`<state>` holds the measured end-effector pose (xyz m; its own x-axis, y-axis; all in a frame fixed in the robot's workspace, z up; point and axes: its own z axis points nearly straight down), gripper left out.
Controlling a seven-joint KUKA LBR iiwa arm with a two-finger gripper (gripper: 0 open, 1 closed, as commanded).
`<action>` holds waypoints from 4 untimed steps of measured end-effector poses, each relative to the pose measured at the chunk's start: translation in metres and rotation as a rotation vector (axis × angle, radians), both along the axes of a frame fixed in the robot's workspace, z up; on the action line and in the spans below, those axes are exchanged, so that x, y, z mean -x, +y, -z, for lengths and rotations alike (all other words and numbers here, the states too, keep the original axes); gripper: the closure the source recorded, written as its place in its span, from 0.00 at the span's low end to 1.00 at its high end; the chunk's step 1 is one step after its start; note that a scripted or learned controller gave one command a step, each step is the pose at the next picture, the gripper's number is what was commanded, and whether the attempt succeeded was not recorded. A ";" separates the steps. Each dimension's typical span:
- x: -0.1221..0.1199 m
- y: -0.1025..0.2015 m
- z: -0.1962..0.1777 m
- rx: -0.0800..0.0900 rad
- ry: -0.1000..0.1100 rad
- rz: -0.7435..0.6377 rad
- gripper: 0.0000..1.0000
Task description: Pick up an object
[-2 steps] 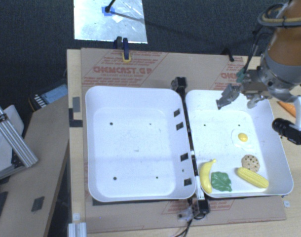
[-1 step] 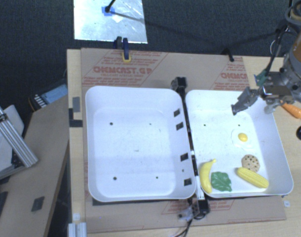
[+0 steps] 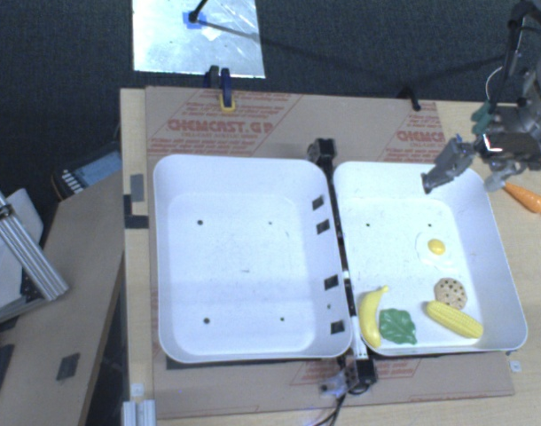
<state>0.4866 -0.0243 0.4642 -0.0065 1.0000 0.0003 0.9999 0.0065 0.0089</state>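
Note:
My gripper (image 3: pixel 471 175) hangs over the far right corner of the right bin (image 3: pixel 386 193), open, with nothing between its fingers (image 3: pixel 444 169). Below it in that bin lie a fried egg (image 3: pixel 435 247), a brown cookie (image 3: pixel 450 291), a yellow corn cob (image 3: pixel 454 319), a banana (image 3: pixel 371 316) and a green leaf (image 3: pixel 397 327). All of these sit toward the bin's near half, well apart from the gripper.
The left bin (image 3: pixel 177 238) stands beside the right one, with a black divider (image 3: pixel 334 238) between them. An orange carrot (image 3: pixel 526 198) lies just outside the right bin's far right rim. A foil sheet (image 3: pixel 198 25) lies beyond the bench.

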 end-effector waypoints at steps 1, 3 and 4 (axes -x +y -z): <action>0.000 0.035 -0.067 0.000 0.000 -0.001 0.00; -0.110 -0.049 -0.070 0.004 0.003 0.007 0.00; -0.077 -0.102 -0.071 0.002 0.006 0.011 0.00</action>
